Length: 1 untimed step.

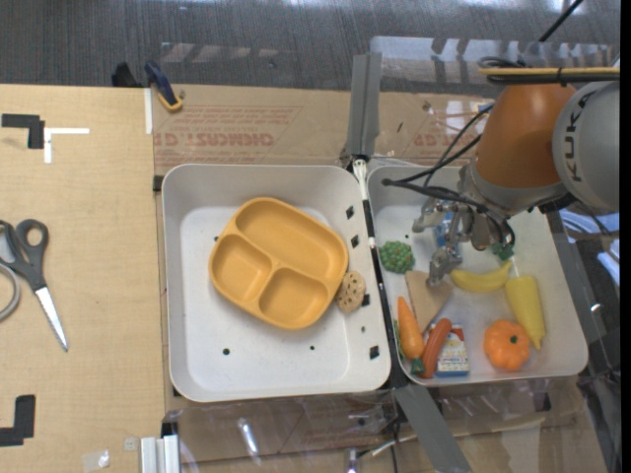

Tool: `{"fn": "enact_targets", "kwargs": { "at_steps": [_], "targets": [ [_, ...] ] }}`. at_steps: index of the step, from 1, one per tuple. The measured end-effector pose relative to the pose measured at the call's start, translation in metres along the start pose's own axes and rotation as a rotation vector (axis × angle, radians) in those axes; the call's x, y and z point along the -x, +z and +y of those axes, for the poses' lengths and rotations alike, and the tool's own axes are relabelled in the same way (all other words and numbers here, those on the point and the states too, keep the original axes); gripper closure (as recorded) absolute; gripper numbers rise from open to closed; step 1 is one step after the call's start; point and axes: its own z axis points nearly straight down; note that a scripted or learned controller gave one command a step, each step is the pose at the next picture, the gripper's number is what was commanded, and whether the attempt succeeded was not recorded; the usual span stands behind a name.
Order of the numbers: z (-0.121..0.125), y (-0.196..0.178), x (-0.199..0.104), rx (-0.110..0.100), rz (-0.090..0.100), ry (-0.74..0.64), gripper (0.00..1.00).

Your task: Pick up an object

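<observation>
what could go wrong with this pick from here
The gripper hangs over a crowded patch of the right bin. The banana, the tan wedge and the broccoli lie close together, so it may nudge one or catch two at once. The carrot and sausage lie pressed side by side, which would likely make a clean grasp there hard.

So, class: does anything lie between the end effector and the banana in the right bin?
Nothing visible does. The end effector hangs just beside the banana, with only bare bin floor showing between them.
</observation>
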Motion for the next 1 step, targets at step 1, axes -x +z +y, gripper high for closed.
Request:
{"fn": "enact_targets", "kwargs": {
  "at_steps": [1],
  "targets": [
    [-0.0381,-0.0003,-0.0406,-0.003,0.000,-0.206,0.00]
  ]
}}
